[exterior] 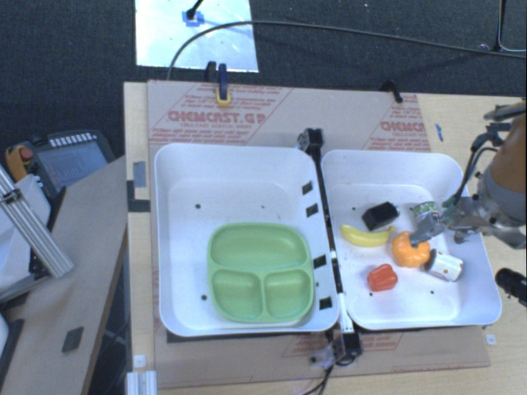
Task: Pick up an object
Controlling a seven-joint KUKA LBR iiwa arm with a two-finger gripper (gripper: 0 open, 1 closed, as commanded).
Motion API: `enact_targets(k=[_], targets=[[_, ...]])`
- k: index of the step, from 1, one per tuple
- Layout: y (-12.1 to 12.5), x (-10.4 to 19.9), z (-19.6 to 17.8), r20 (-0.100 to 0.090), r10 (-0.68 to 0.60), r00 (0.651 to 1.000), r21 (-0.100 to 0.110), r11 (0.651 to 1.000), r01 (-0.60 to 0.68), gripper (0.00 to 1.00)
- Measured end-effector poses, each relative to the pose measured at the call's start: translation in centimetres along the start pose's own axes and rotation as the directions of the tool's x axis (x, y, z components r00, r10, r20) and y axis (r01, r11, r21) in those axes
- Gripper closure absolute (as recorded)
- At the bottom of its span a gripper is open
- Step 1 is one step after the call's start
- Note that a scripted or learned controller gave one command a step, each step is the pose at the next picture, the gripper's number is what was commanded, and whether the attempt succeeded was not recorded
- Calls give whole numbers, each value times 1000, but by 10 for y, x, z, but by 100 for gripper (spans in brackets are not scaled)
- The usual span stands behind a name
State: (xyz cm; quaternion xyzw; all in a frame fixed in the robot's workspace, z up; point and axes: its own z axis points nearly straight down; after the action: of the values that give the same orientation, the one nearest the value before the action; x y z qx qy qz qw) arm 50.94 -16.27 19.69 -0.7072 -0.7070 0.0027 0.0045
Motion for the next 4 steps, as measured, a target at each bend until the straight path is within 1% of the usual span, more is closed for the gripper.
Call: enact_targets(k=[1,2,3,4], targets=[[3,0,-5,3,-3,1000,-11,1000,3,0],[1,6,38,1,-2,1000,-8,1000,2,0],[9,7,96,3,-3,1000,-15,1000,3,0],[10,7,113,2,-2,1000,-10,1000,2,0]])
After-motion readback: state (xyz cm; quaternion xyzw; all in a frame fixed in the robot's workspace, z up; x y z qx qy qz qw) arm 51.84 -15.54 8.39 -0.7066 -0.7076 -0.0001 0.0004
